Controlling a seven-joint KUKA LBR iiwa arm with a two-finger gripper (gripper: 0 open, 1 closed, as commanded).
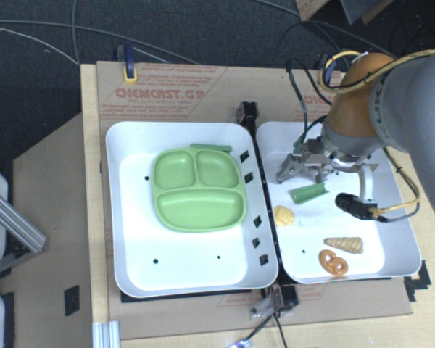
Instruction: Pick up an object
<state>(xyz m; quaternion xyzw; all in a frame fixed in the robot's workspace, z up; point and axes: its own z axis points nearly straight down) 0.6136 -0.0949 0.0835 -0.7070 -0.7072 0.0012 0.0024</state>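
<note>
The green block (309, 192) lies in the right bin (399, 259), just under the claw (302, 171). The claw looks open, holding nothing. It should go straight down, then squeeze the block gently.

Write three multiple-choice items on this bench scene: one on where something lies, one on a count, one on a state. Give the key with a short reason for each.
1. Where does the green divided plate lie?
A. in the left bin
B. in the right bin
C. on the cardboard outside the bins

2. How many compartments does the plate have?
A. two
B. three
C. five

3. How does the pretzel stand to the gripper?
A. clamped between its fingers
B. lying loose in the right bin, apart from it
C. hanging from the arm

Key: 1 A, the plate sits on the left bin floor. 2 B, two small sections above one wide one. 3 B, the pretzel rests near the bin's front edge while the gripper hangs above the small green block.
</note>
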